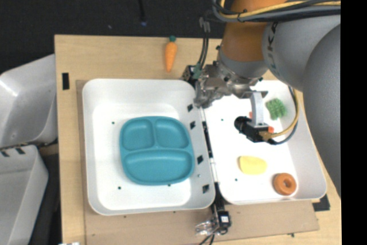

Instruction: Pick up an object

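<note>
My gripper (pixel 202 94) hangs over the far end of the rim between the two bins, under the orange wrist band. In the right bin (pixel 307 181) lie a yellow rounded piece (pixel 252 165), a brown ring-shaped doughnut (pixel 284 183) near the front right corner, and a green leafy piece (pixel 276 108) further back. None of them touches the gripper. The left bin (pixel 97 123) holds a teal divided plate (pixel 156 150) in its middle.
A small orange carrot (pixel 170 54) lies on the wooden bench behind the left bin. The grey arm covers the right bin's far right corner. A white object stands to the left of the bench.
</note>
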You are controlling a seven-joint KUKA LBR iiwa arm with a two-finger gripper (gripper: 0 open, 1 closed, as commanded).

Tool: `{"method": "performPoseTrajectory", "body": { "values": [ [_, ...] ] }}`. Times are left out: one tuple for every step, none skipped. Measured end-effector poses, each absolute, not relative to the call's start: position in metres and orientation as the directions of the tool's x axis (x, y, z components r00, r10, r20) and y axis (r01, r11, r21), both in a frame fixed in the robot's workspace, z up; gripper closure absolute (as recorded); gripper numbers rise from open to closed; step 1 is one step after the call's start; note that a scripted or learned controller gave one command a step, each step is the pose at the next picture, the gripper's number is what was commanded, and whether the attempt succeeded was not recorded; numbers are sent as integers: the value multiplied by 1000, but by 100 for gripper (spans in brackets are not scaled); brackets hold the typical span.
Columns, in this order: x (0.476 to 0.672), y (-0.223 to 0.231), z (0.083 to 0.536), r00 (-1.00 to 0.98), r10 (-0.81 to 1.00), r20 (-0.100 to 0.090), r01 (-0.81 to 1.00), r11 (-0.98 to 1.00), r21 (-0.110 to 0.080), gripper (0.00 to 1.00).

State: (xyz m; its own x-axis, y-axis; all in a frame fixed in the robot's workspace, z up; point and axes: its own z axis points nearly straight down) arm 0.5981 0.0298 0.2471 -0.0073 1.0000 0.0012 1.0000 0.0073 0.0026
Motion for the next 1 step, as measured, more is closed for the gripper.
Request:
{"method": "performPoseTrajectory", "body": {
  "values": [
    [599, 79, 237, -7, 1000, 1, 1000, 7, -1, 100]
  ]
}}
